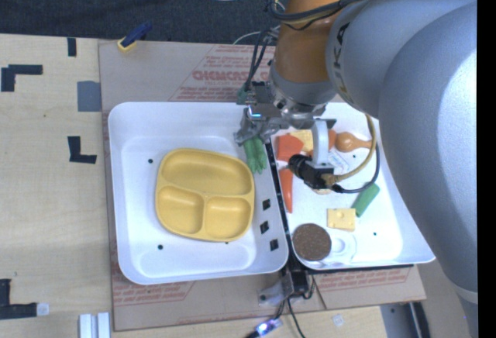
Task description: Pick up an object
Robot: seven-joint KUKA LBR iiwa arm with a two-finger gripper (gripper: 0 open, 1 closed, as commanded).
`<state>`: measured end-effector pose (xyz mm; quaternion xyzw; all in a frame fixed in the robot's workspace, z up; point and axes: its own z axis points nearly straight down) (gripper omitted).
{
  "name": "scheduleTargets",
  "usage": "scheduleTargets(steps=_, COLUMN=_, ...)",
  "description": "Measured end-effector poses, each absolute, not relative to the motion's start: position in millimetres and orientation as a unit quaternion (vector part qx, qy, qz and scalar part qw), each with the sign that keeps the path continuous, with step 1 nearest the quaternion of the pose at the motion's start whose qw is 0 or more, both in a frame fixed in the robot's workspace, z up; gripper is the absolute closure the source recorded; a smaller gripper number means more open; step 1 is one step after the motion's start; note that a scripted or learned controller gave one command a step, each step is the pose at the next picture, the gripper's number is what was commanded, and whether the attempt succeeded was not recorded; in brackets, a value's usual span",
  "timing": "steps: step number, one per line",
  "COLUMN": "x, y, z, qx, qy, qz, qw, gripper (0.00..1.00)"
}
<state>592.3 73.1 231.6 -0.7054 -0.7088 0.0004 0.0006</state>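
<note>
My gripper [253, 136] hangs over the divider between the two white bins, at the top edge of the yellow plate. A short green vegetable-like piece [255, 156] sticks out below the fingertips and looks pinched between them, tilted over the left bin's right edge. The right bin [403, 239] holds an orange carrot-like piece [288, 183], a red-orange piece [289, 145], a tan pear-shaped piece [353, 141], a green piece [366, 198], a yellow cheese block [341, 219] and a brown round disc [311, 239].
A yellow divided plate [205, 193] takes up the middle of the left bin [128, 174]. The grey arm and its orange band cover the upper right of the bench. Black cables loop over the right bin near the carrot.
</note>
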Motion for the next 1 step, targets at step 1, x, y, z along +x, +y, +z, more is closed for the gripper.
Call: scheduleTargets(steps=1, x=604.6, y=73.1, z=232.0, qx=-0.706, qy=-0.708, qz=0.0006, qw=0.000, gripper=1.00)
